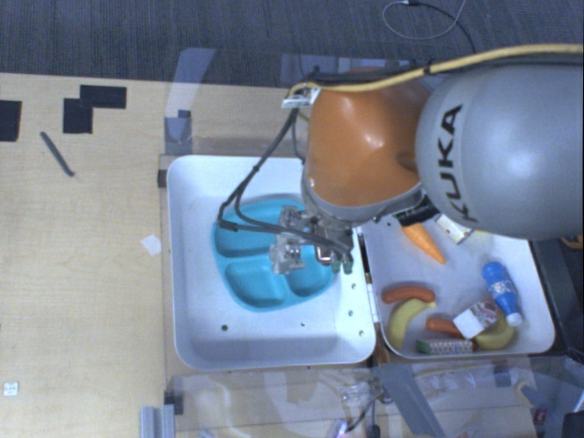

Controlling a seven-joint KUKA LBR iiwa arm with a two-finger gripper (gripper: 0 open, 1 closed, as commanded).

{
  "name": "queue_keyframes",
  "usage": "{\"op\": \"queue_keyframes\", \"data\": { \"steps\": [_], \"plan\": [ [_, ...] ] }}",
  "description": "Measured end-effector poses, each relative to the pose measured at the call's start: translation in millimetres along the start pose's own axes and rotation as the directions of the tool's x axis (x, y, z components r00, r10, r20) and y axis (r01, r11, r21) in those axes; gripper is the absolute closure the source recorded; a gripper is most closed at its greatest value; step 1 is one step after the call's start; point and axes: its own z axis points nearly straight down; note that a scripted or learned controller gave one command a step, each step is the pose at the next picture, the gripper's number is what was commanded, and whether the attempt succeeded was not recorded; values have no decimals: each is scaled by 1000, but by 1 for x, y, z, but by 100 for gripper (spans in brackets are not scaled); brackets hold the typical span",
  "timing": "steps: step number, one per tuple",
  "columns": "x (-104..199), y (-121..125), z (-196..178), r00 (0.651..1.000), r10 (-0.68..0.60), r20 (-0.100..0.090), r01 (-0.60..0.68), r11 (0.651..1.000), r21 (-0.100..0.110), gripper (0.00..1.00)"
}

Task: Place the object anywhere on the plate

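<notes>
The arm (438, 144) enters from the right of the frame and fills the upper middle, its orange band sitting above the left bin (196, 336). Below it the gripper (306, 249) hangs over the right part of the blue plate (251, 276), which lies in the middle of the left bin and is split into compartments. Whether the fingers are wide or narrow cannot be told: the metal parts blur together against the plate, and nothing can be made out between them, so the object to be placed cannot be picked out at the gripper. A dark cable (260, 167) loops from the wrist down to the gripper, crossing the bin's upper wall. The right bin (538, 336), at the lower right of the frame, holds the loose items: a carrot (424, 242) near its top, a red sausage (408, 293) below it, a banana (404, 318) just beside the sausage, a blue bottle (500, 290) toward the right wall, and a small white box (470, 323) near the bottom. The bench (82, 272) spreads across the left of the frame, with black tape marks (91, 108) at the upper left.
</notes>
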Motion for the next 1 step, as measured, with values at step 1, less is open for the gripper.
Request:
{"op": "queue_keyframes", "data": {
  "steps": [1],
  "plan": [
    [4,-24,57,999,-42,-4,42,999,1,100]
  ]
}}
